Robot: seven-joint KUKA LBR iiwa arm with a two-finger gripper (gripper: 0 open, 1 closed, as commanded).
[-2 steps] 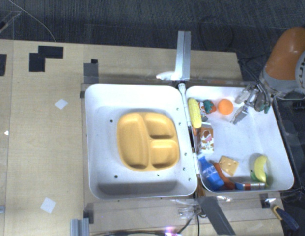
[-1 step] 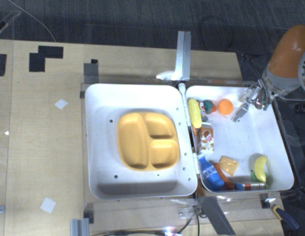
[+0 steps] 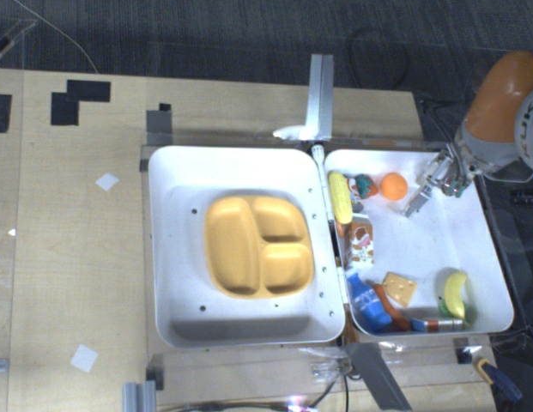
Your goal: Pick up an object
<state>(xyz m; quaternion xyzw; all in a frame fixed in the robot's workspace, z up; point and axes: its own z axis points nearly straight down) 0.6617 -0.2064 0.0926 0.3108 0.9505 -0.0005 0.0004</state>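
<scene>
A pale wooden bench (image 3: 69,230) stands against dark carpet and bears two shallow white bins side by side. The left white bin (image 3: 176,230) holds a yellow plastic tray with three compartments (image 3: 256,245), lying flat near its middle. In the right white bin (image 3: 472,256), a yellow corn cob (image 3: 340,197) lies along the left wall, with a small teal and red toy (image 3: 362,184) and an orange ball (image 3: 393,186) just beside it. Below them sit a printed snack packet (image 3: 360,240), a blue plastic item (image 3: 366,303), a tan cracker-like square (image 3: 399,288), a red and grey marker (image 3: 429,323) and a yellow-green banana (image 3: 454,294). The grey arm with its orange band (image 3: 496,110) reaches in at the upper right. Its gripper (image 3: 418,201) hangs over bare bin floor, just right of the orange ball, holding nothing; whether the claw is apart or together cannot be told.
</scene>
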